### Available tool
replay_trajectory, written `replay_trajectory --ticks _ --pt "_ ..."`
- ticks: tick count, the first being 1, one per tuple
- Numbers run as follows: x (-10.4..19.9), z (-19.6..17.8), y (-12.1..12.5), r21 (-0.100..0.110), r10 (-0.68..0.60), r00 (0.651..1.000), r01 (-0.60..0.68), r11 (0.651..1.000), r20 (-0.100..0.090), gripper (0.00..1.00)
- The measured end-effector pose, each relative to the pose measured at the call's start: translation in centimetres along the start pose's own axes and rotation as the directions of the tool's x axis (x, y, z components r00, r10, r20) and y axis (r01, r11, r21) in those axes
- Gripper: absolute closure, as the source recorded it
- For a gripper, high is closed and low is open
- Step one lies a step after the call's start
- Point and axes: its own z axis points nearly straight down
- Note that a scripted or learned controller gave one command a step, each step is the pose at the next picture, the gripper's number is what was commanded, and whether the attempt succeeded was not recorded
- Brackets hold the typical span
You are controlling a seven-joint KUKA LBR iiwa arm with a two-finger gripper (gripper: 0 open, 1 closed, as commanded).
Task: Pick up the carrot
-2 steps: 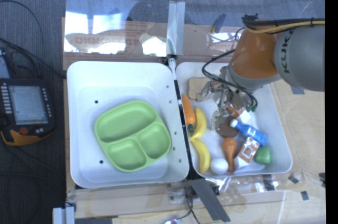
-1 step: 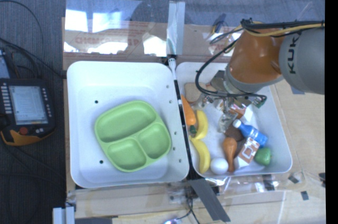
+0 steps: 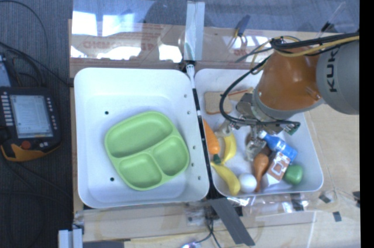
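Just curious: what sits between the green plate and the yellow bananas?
The bins' adjoining walls and an orange carrot against the right bin's left wall, seen in the camera view.

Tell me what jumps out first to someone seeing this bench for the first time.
The grey arm with its orange band dominates the right, hanging over the right bin, its tool just above a heap of toy food. There a carrot lies among yellow bananas. In the left bin sits a light green divided plate.
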Motion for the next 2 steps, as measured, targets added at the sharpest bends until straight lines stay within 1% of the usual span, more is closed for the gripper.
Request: replay_trajectory --ticks 1,2 --pt "-0.1 0.0 -0.2 -0.002 -0.525 0.851 0.525 0.851 0.004 0.00" --pt "5.6 -0.1 1.8 -0.003 -0.503 0.864 0.503 0.864 0.004 0.00"
